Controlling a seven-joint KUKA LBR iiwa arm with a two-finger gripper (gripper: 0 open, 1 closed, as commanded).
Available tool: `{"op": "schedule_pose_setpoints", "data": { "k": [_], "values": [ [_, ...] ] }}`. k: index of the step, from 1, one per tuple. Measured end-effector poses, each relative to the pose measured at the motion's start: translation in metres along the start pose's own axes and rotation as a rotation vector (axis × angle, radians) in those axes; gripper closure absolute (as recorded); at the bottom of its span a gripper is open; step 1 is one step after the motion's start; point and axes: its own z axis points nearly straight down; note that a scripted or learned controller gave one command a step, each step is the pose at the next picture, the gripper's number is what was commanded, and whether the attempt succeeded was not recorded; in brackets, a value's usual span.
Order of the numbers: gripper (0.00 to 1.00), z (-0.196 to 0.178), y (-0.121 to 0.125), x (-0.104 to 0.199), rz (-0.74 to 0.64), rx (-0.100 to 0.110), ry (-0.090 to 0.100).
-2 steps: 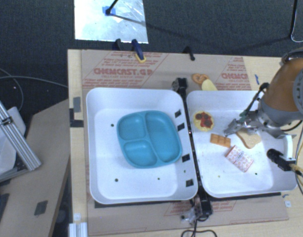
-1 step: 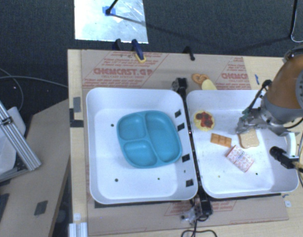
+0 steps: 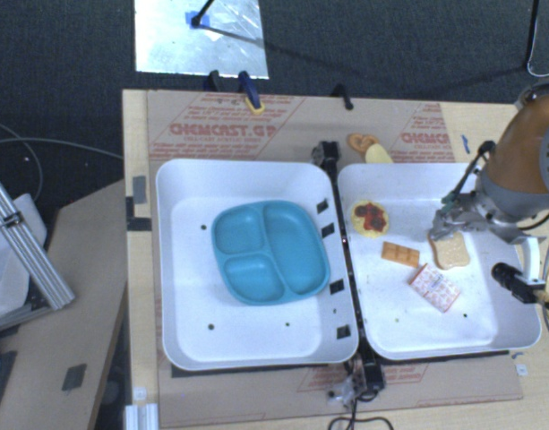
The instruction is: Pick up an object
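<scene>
The pincer [image 3: 449, 225] hangs low in the right bin [image 3: 489, 334], just over the toast [image 3: 452, 253]; how wide it stands I cannot tell. To its left lie a cracker [image 3: 400, 254] and a small pizza [image 3: 370, 217]. Below it sits a pink packet [image 3: 434, 287]. Far left, a blue plate [image 3: 270, 250] rests in the other bin [image 3: 189, 330].

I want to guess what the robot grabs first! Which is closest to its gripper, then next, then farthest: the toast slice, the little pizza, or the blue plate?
1. Toast slice: right bin, just below the gripper.
2. Little pizza: same bin, over at its left side.
3. Blue plate: farthest, in the left bin.
</scene>
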Motion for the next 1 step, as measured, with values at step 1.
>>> {"op": "schedule_pose_setpoints", "data": {
  "k": [1],
  "values": [
    [1.00,-0.1064,-0.0836,0.0398,0.000,0.023,0.012]
  ]
}}
